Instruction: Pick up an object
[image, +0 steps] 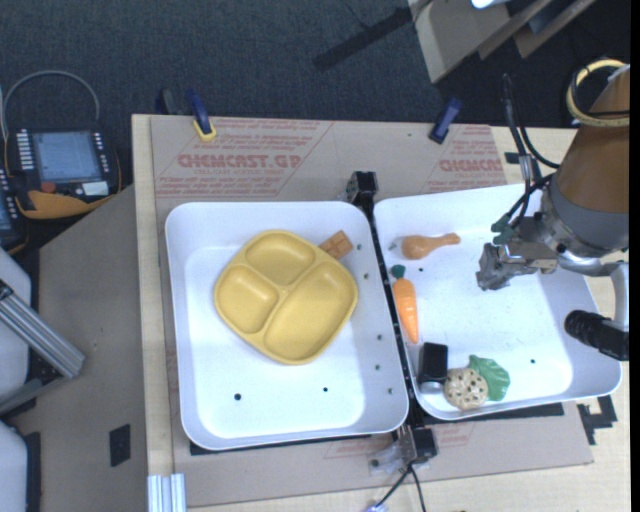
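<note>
While the yellow plate (286, 296) fills the left bin (190, 330), we see the carrot (405, 309), drumstick (430, 244) and cookie (463, 387) lying loose in the right bin (545, 330). Our gripper (497, 272) hovers near the drumstick holding nothing; whether it is spread we cannot tell. We judge this the approach, so next it must come over one item and descend

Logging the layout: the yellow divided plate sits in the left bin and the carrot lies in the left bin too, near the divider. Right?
Not quite. The camera view shows the carrot in the right bin, near the divider. The yellow divided plate does sit in the left bin.
</note>
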